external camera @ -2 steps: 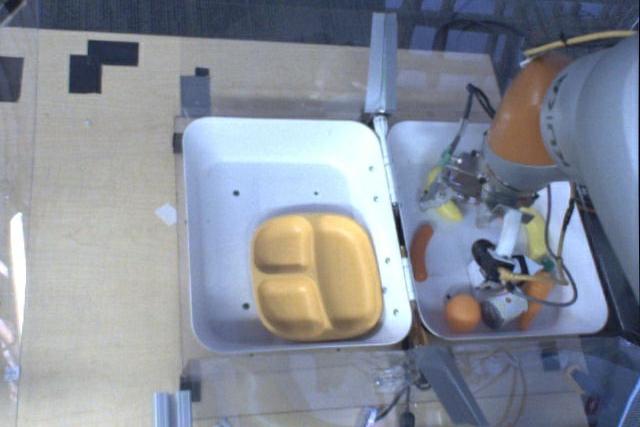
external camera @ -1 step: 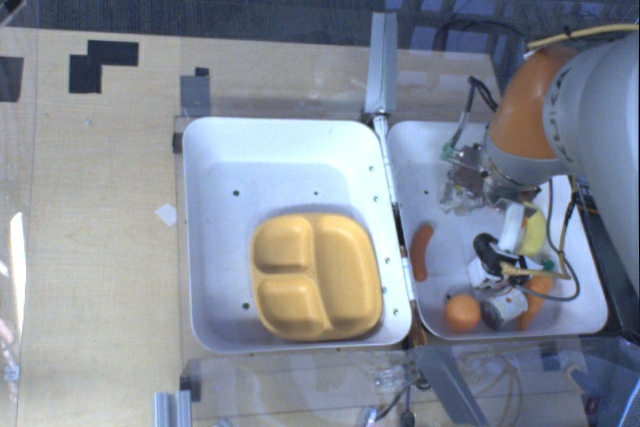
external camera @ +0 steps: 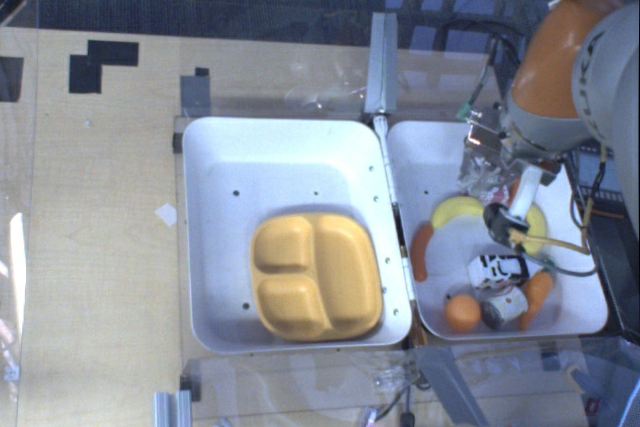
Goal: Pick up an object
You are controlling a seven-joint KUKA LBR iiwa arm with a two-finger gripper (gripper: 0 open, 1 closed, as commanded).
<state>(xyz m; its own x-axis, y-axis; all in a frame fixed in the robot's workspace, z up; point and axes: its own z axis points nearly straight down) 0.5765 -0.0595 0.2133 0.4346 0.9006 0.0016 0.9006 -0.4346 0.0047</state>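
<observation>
The right bin (external camera: 430,150) holds several small things. A yellow rounded piece (external camera: 458,212) lies near its middle, with a red-orange sausage shape (external camera: 422,250) to its left. Along the front lie an orange ball (external camera: 462,312), a grey lump (external camera: 503,308), a black-and-white object (external camera: 497,267) and an orange carrot shape (external camera: 538,291). My gripper (external camera: 485,170) hangs over the back right part of this bin, just behind the yellow piece. Nothing shows in its grasp.
A large yellow divided tray (external camera: 315,273) lies in the left bin (external camera: 215,215), toward the front. A metal divider (external camera: 380,65) runs between the bins. The grey and orange arm (external camera: 560,65) covers the right bin's back right corner.
</observation>
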